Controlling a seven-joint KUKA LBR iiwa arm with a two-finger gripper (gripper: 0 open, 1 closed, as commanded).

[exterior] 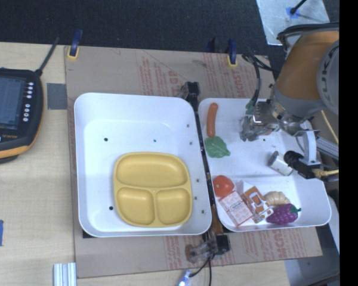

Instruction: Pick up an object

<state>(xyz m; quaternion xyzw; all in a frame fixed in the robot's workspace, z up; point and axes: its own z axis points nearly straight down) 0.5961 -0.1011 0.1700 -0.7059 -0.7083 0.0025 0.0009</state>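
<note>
The arm reaches in from the right and its end effector [253, 127] hangs over the upper part of the right bin [322, 216], above bare white floor, with no object between it and the bin; from this angle I cannot tell how it is set, so that stays open. The nearest candidates are the sausage [212, 118], lying lengthwise just left of it near the divider, and the green leaf piece [217, 147] right below that. The sausage looks like a light plastic toy, stiff and smooth, likely to roll or squirt out; I would take it across its narrow middle. The leaf looks flat and thin, harder to get under. Further down the bin sit a red tomato [223, 185], round and probably slippery, a small carton [234, 208] with flat sides that should grip well, a bread piece [276, 198] and purple grapes [283, 214], bumpy and light. The left bin [92, 115] carries a yellow divided tray [152, 188], broad and shallow, a poor pick.
</note>
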